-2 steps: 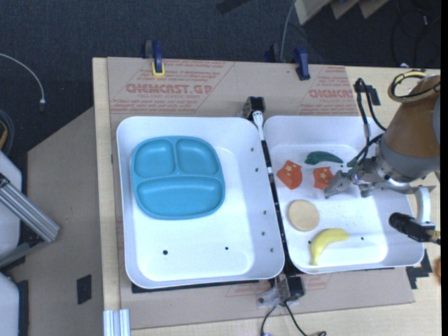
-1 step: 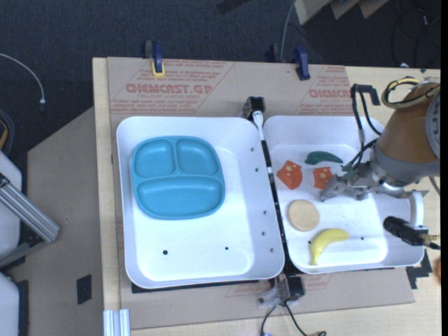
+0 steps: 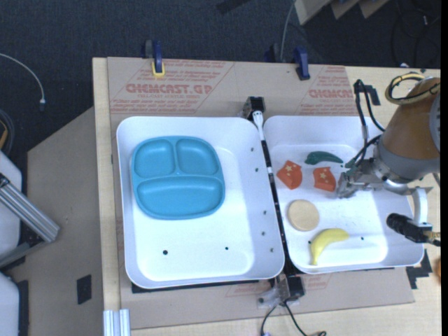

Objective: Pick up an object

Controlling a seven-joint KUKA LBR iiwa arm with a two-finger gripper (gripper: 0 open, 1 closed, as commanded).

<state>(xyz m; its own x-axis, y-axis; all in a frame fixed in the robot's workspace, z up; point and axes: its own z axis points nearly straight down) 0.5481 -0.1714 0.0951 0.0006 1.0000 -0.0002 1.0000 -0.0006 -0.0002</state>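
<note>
I have the pincer [image 3: 348, 185] low in the right bin [image 3: 364, 257], approach step; can't tell its state. Nearest target, an orange block [image 3: 324, 179], sits just left of it, touching or nearly. Next: centre over it, clamp.

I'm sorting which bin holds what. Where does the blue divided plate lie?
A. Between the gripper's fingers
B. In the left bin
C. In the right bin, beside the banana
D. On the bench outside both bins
B: the blue divided plate lies flat in the left bin, while the banana lies in the right bin near the gripper.
</note>
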